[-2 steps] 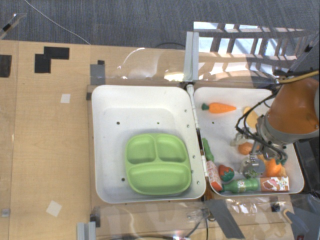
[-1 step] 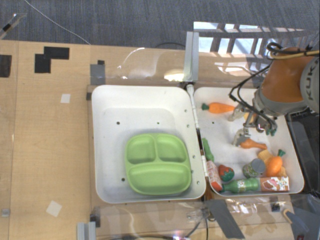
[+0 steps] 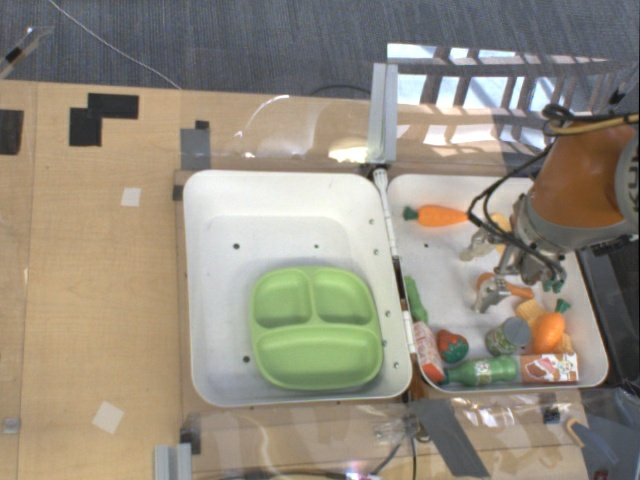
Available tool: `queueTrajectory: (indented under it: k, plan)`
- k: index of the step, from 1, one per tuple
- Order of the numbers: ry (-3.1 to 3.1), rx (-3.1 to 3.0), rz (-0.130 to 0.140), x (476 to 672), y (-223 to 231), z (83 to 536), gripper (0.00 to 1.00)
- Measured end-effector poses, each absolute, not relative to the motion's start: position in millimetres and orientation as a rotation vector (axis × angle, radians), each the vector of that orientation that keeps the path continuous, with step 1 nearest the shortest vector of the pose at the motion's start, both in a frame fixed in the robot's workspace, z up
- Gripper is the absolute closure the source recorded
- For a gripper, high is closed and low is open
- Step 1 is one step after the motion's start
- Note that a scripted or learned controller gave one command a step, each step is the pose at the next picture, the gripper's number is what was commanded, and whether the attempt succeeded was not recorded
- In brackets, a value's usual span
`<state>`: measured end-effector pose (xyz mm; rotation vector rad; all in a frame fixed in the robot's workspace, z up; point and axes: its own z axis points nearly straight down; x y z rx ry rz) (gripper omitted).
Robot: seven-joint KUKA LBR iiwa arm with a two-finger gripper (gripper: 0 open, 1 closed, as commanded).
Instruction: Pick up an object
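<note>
The gripper [image 3: 497, 290] hovered low in the right bin [image 3: 440, 253]; jaw state unclear. Descent should have centred on one small orange piece [image 3: 519, 291].

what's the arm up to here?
The arm's gripper is down inside the right bin, over a small orange piece among the toy food. Nothing is visibly held. A carrot lies near the bin's far edge; a green bottle, a juice box and a strawberry sit along the near edge. The left bin holds a green divided plate.
</note>
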<state>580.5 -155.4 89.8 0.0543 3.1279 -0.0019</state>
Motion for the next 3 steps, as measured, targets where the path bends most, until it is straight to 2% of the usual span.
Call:
queueTrajectory:
  k: [1, 2, 3]
  plan:
    - [3.124, 0.18, 0.005, 629.0, -81.7, 89.0, 0.0]
    - [3.116, 0.031, -0.009, 619.1, -150.5, 296.8, 0.0]
    - [3.144, 0.043, 0.005, 599.3, -149.1, 131.1, 0.0]
